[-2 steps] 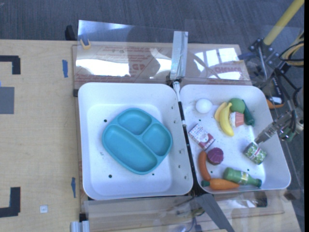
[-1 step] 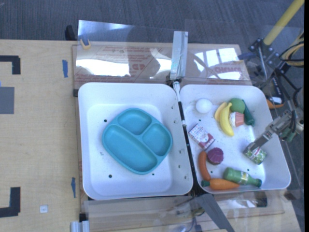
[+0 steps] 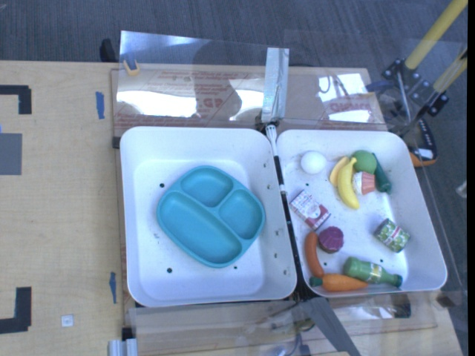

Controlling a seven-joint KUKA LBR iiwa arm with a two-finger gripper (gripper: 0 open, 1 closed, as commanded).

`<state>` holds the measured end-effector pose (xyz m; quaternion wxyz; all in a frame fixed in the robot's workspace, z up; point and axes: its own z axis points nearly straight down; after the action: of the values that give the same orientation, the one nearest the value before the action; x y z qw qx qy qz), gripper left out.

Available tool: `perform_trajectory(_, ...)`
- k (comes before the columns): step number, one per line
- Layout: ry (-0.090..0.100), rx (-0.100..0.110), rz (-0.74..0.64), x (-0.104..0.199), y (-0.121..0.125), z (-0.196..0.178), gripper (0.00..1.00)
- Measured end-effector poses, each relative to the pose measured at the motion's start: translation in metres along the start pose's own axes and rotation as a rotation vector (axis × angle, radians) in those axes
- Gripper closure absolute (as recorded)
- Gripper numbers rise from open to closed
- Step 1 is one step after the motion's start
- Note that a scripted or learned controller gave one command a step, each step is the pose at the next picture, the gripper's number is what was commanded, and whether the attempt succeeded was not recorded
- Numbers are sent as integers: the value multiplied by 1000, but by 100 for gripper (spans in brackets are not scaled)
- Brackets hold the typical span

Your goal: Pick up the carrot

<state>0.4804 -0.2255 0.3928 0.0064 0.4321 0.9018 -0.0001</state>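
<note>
blue plate (three-part), perhaps egg

Light: bright, even, overhead.
Glare: clear plastic sheet behind the bins.
Shadows: soft, faint.
Focus: slightly soft throughout.

Both bins, the left bin and the right bin, are white; the left bin holds a turquoise divided plate. In the right bin: orange carrot, green bottle with yellow label, yellow banana, white egg. Also present: dark purple round item, green-patterned can, red-and-white packet, orange-red sausage.
</note>
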Motion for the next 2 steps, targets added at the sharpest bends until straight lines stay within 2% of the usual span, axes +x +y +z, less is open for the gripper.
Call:
perform_trajectory(1,15,5,-215,5,0,136,0)
perform_trajectory(2,14,1,-544,7,2,222,0)
